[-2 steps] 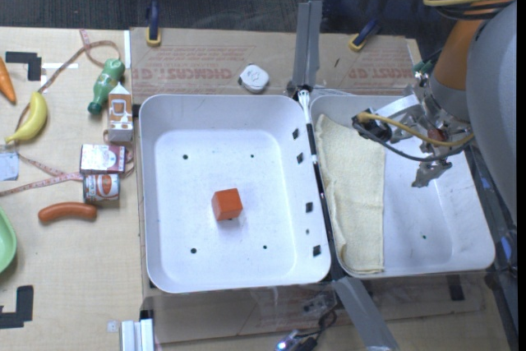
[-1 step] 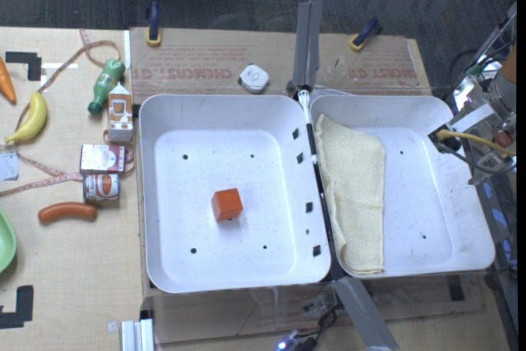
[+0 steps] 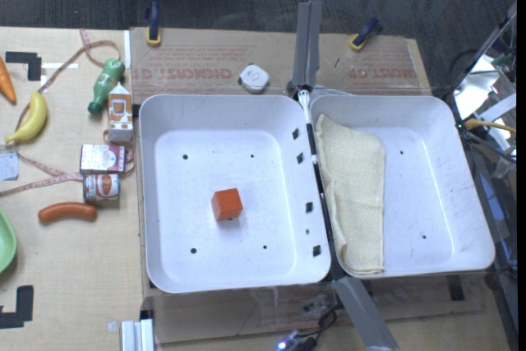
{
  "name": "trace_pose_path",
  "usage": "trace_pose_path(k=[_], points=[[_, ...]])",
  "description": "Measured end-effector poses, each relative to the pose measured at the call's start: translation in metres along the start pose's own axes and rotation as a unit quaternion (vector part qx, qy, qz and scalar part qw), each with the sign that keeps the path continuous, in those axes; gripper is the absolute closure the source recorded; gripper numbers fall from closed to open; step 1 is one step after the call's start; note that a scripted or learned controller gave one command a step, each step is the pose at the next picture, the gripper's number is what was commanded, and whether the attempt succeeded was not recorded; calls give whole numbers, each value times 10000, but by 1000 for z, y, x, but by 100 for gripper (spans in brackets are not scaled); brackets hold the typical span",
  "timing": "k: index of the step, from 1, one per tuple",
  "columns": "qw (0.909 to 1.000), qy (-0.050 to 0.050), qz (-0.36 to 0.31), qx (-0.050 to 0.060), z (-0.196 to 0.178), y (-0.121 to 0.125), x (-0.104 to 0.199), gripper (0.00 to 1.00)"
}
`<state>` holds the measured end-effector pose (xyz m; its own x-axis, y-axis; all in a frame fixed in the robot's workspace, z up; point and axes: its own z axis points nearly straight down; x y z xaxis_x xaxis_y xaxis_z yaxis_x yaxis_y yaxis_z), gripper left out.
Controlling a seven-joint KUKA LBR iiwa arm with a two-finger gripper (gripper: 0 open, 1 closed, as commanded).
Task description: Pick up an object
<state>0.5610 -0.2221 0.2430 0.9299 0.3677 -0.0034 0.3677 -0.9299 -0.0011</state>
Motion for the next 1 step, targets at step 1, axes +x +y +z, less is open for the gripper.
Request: trace_pose_path(k=[1], points=[[9991,62,410,55,150,-37,-70,0]])
